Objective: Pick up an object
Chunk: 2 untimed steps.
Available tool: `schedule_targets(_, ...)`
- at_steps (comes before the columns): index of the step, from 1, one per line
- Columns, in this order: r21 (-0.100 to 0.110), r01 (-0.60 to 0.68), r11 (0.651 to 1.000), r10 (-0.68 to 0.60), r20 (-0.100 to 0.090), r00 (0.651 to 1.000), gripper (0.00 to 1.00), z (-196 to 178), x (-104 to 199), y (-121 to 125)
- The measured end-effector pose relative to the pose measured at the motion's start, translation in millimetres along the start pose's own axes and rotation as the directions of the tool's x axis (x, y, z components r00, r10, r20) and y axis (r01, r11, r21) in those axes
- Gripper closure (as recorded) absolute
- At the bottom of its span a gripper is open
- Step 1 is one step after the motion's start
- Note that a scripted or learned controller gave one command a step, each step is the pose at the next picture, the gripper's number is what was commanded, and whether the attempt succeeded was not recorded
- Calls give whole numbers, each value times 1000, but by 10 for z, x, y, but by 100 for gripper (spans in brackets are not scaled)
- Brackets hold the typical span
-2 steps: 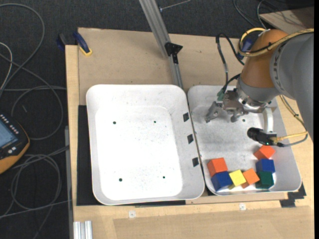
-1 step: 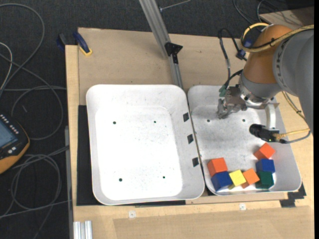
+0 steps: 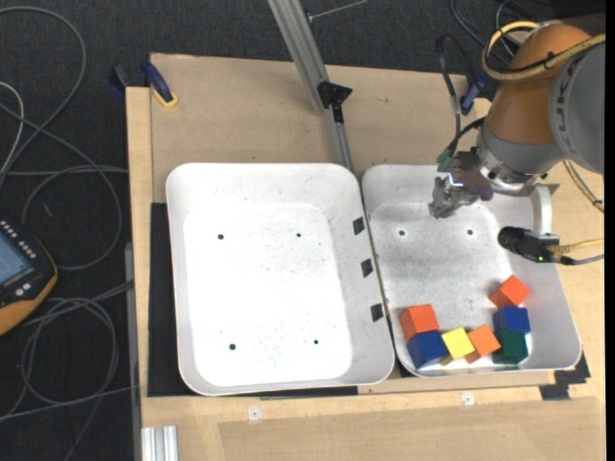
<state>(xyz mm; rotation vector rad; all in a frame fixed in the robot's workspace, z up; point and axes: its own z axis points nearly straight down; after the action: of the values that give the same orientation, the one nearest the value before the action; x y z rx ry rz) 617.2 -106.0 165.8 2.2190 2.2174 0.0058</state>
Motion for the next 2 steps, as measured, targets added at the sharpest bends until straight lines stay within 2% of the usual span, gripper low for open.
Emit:
schedule_targets(1,-4,3,1000,-3,1,1000,100,-634,21,81)
schedule_targets(2,-1,2,1000,-2,0,1000,100,-1025,22,96)
